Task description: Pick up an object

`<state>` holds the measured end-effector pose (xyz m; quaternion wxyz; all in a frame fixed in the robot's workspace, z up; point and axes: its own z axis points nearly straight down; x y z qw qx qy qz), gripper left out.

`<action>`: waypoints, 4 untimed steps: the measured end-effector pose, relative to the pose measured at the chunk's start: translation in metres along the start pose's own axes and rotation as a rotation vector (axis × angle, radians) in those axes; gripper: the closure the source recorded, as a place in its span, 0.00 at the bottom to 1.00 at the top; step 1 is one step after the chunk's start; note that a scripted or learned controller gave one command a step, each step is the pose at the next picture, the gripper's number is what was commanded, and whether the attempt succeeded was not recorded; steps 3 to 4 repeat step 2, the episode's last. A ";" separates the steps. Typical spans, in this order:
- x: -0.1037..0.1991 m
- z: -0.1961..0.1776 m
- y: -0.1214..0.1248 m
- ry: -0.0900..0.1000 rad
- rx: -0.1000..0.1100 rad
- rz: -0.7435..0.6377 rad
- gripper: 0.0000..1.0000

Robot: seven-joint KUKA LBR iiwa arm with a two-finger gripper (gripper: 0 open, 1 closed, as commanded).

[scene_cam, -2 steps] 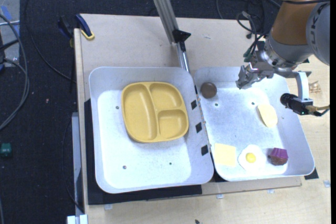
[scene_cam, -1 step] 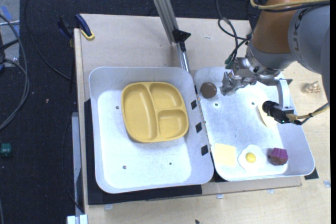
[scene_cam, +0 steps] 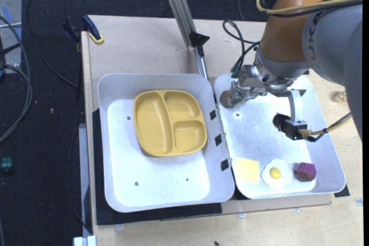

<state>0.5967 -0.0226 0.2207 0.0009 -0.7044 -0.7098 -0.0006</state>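
The worktop (scene_cam: pixel 144 37) is pale wood and carries two shallow white bins side by side. The grey arm (scene_cam: pixel 323 14) with its orange band comes in from the right and bends down over the far part of the right bin (scene_cam: pixel 323 141). Its jaws (scene_cam: pixel 230 98) hang at the far left corner of this bin, close to the wall between the two bins. From this slanted view I cannot tell if the jaws are wide or narrow, and I see no object between them.

The left bin (scene_cam: pixel 115 181) lies to the left of the jaws. In it rests a yellow tray (scene_cam: pixel 170 123) with three compartments, a little nearer to the camera than the jaws and just across the dividing wall from them.

The small objects for picking lie all in the right bin, in a row along its near edge, well apart from the jaws. The yellow square slice (scene_cam: pixel 248 170) is almost straight toward the camera from the jaws. The toy fried egg (scene_cam: pixel 275 173), white with a yellow centre, lies just right of the slice. The small purple piece (scene_cam: pixel 305 171) is further right, just beside the egg.

A black part with a cable (scene_cam: pixel 290 125) hangs below the wrist, to the right of the jaws, over the middle of the right bin.
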 end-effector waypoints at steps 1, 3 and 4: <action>0.060 -0.003 -0.014 0.000 0.001 -0.002 1.00; 0.112 0.005 -0.039 -0.001 0.004 0.000 1.00; 0.112 0.005 -0.039 -0.001 0.004 0.000 1.00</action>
